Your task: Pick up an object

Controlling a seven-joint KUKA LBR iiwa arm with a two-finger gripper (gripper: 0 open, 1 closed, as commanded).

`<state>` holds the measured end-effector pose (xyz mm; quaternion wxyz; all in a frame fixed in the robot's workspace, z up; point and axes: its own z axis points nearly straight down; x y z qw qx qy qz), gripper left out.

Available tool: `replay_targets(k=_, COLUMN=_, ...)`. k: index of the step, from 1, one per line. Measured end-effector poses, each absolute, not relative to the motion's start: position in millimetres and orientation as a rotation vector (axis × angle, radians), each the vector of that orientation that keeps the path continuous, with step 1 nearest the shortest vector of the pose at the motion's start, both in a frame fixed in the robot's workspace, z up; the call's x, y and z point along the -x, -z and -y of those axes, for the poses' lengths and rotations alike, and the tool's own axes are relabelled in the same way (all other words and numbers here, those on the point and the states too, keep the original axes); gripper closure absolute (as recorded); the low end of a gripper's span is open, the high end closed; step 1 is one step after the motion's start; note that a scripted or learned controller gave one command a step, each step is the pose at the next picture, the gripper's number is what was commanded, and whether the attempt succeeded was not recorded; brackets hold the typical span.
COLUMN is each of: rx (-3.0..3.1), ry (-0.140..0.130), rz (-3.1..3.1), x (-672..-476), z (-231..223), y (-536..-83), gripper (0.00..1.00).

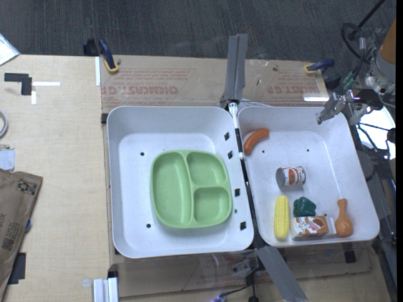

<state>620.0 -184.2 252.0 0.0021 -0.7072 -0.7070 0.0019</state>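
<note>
I've got the gripper (pixel 332 110) parked over the far right corner of the right bin (pixel 350 145), up near the rim. It has hold of nothing that I can see. How wide it stands I cannot tell; that end is small, dark and tangled with cables.

All pickable stuff sits below and left of the gripper, inside the right bin. Closest is the toy hot dog (pixel 255 139), off to its left and slightly nearer me, lying at a slant by the bin's left wall. Further down from the gripper, a small can (pixel 291 176) lies on its side, mid-bin. Lower again: a yellow corn cob (pixel 281 217) standing lengthwise, a dark green lump (pixel 305 206) just right of it, and a red and white packet (pixel 310 227) touching the green lump from below. A toy chicken drumstick (pixel 342 218) lies almost straight down from the gripper, near the bin's front right corner, just beside the packet.

Well left of the gripper, the left bin (pixel 126 168) holds a green divided plate (pixel 191 189) with three compartments, flat in the middle.

Nothing is lifted; every item rests on the bin floor.
</note>
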Motion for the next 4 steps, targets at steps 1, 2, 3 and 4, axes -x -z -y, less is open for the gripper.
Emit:
replay_targets(k=1, rx=2.074, ry=-0.003, rz=2.357, x=-587.8, z=147, y=-89, gripper=0.00)
replay_targets(k=2, rx=2.064, ry=-0.004, rz=2.362, x=-531.7, z=115, y=-89, gripper=0.00)
replay_targets(k=3, rx=2.069, ry=-0.005, rz=2.356, x=-532.3, z=117, y=-96, gripper=1.00)
replay_targets(k=4, rx=2.227, ry=-0.007, rz=2.212, x=-539.3, z=62, y=-230, gripper=1.00)
